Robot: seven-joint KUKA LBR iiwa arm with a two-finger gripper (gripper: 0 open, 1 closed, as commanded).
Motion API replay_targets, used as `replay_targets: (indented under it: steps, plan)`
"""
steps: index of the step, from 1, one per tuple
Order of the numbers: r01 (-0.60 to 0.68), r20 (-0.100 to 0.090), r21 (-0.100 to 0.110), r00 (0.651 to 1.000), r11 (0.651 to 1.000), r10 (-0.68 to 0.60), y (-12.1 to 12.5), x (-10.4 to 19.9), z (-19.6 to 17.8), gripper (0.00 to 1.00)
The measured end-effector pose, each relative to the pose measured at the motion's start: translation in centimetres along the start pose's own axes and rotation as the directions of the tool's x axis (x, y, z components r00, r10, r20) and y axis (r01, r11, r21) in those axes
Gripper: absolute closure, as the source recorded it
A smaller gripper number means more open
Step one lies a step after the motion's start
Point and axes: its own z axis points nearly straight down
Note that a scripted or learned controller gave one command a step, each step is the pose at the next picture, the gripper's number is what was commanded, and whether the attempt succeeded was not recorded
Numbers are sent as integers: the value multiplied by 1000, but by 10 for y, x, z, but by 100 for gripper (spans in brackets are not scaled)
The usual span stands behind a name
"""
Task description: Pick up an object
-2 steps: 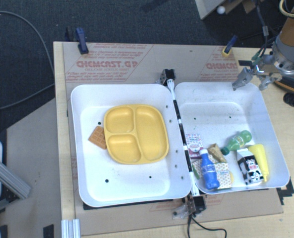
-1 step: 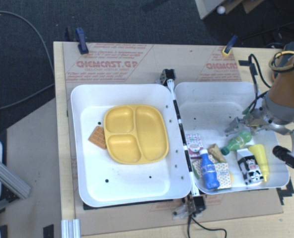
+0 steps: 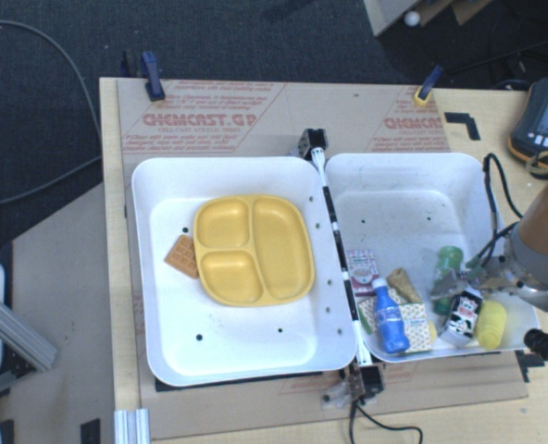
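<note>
**Arm low over the right bin, reaching among the clutter**

The bench carries two white bins side by side. The left bin holds a yellow divided plate near its middle, with a brown cracker tucked against the plate's edge at nine o'clock. The right bin is bare in its far half; its things crowd the near edge, from six o'clock round to four.

The arm comes in at three o'clock and is bent down over that crowd. The claw sits among a green piece, a small black-and-white carton and a yellow lemon. From where I stand I cannot tell whether it is spread or pinched, nor whether it touches the carton just below it; nothing is plainly held.

Further left lie a blue bottle on a printed packet, a tan scrap and a small red-and-white packet.

I judge this the reach-and-grasp step, with the pick not yet made. Next it would need to close firmly on one thing, likely the carton, and lift straight up clear of its neighbours.
</note>
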Motion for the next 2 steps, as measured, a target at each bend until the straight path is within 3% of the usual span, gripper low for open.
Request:
replay_targets:
  steps: [1,2]
  plan:
    - [3,0,-3,1000,1000,-3,64,30,-48,0]
    - [-1,0,1,1000,1000,1,18,15,-3,0]
